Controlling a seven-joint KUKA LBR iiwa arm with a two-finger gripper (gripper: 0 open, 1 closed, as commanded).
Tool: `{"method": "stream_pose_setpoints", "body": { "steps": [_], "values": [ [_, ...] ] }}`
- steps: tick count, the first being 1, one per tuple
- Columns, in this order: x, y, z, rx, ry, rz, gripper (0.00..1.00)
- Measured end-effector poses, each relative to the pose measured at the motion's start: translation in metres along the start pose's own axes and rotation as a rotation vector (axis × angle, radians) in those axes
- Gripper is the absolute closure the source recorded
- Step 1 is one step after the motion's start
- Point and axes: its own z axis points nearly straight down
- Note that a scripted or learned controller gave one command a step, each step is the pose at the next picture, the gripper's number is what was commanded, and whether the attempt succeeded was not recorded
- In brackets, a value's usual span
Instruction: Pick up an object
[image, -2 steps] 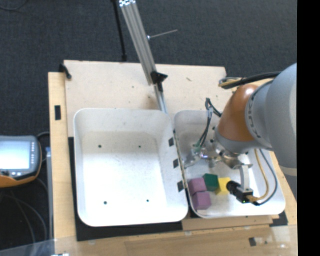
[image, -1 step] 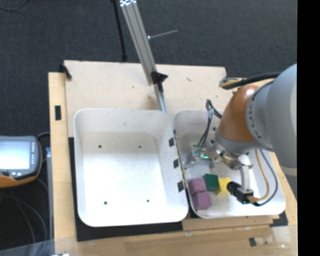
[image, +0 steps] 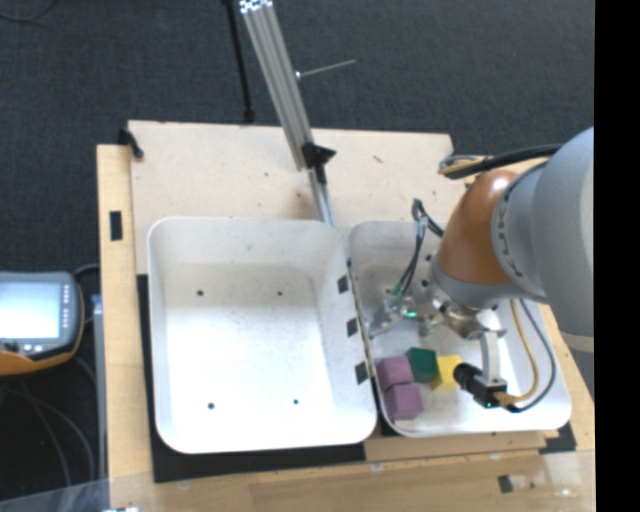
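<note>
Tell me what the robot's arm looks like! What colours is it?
The arm is fat, round and grey, with a shiny orange band near the wrist. Below that sits a silvery metal tool with a tiny green light glowing on it. Thin dark and green cables loop along the wrist, and a yellowish cable curls down to a small black plug.

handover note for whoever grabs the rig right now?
Gripper: low in the right bin, near its left wall; whether it is open or shut can't be read from this angle, and nothing is seen held.
Objects: purple block, green block and yellow block clustered at the right bin's front, just in front of the gripper.
Left bin: no blocks in it.
Done: arm has reached into the right bin.
Left: grasp one block and lift it out; no pick is confirmed yet.
</note>
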Motion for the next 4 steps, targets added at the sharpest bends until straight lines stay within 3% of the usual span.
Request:
{"method": "stream_pose_setpoints", "body": {
  "steps": [1, 2, 3, 4],
  "values": [
    [-0.012, -0.011, -0.292, -0.007, -0.001, -0.003, 0.0],
    [0.026, 0.0, -0.356, -0.006, 0.0, -0.007, 0.0],
    [0.061, -0.009, -0.392, -0.003, 0.001, -0.005, 0.0],
    [0.057, -0.008, -0.401, -0.002, -0.003, -0.011, 1.0]
  ]
}}
